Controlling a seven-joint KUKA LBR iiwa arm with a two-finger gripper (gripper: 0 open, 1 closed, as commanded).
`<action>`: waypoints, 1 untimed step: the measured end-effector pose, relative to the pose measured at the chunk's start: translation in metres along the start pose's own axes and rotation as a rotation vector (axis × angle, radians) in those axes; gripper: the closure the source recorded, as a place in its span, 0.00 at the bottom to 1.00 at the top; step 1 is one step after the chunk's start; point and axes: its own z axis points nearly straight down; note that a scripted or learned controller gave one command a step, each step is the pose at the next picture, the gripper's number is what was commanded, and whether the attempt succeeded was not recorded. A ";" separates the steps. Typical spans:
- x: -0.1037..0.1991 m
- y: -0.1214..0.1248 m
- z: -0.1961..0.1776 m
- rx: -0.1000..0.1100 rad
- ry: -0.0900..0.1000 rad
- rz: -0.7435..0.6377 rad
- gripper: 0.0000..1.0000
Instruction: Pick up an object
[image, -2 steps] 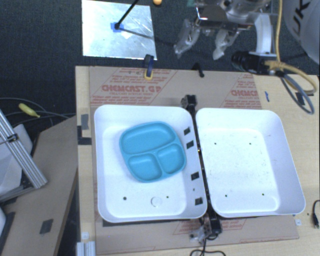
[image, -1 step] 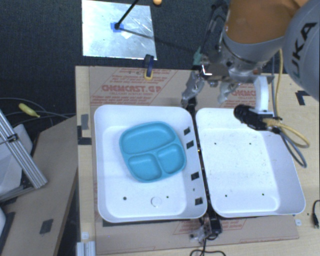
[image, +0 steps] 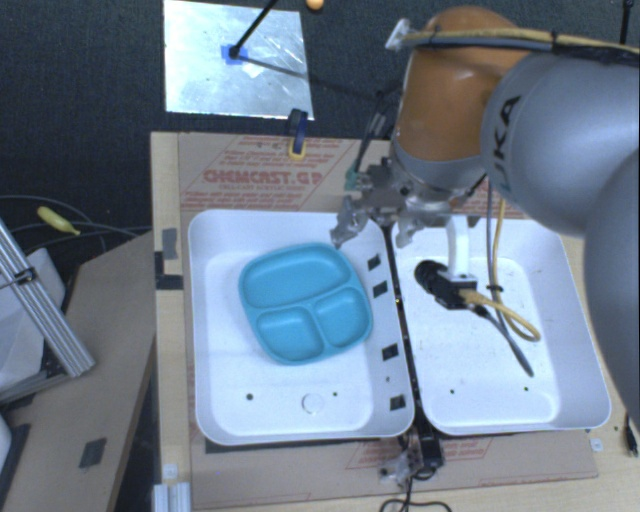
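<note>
While the gripper (image: 372, 235) hangs over the far end of the ridge (image: 402, 345) where the two white bins meet, its claw looks spread wide, one finger toward each bin and nothing between them. The only thing to pick is the blue three-compartment plate (image: 305, 305), which lies flat in the left bin (image: 215, 300), turned at an angle, its near corner just beside the gripper's left-bin finger and its right edge close to the shared ridge. The right bin (image: 560, 380) offers no loose object that I can make out. The trouble ahead, as I judge it, lies in the plate's shape: it is broad, shallow and smooth, so a straight descent onto its middle would give the fingers nothing to close on, and they would slide off the compartment floors. A grasp needs the rim or an inner divider pinched edge-on. Coming down from the present spot, a finger could strike the ridge or the bin walls rather than the plate. A nudge could also skate the plate across the slick bin floor, and a corner pinch might let it tip and drop as it lifts.
</note>
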 end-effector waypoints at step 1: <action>0.047 -0.046 -0.097 -0.021 0.008 -0.009 0.00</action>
